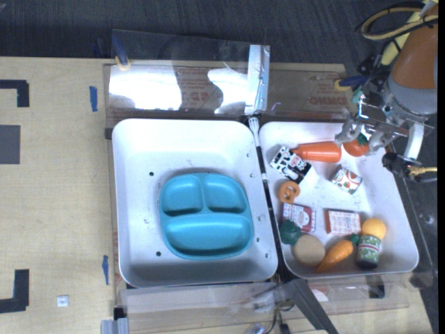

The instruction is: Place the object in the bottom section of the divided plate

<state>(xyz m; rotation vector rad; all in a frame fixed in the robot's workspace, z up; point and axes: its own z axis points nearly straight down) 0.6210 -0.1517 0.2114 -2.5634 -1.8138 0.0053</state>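
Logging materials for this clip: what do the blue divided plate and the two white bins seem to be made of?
The divided plate looks like moulded plastic, matte to satin: uniform blue, soft rounded dividers, faint sheen. The left bin and right bin seem to be thin white plastic or coated metal; rounded corners and smooth dull walls leave it open.

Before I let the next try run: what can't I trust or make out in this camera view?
- Gripper: blurred against the orange carrot-like toy; contact or grasp unreadable.
- Small packets: print too small to read.
- Dark bottle: partly behind the right bin's rim.
- Arm: cut off by the right edge.
- Blue divided plate: fully visible.
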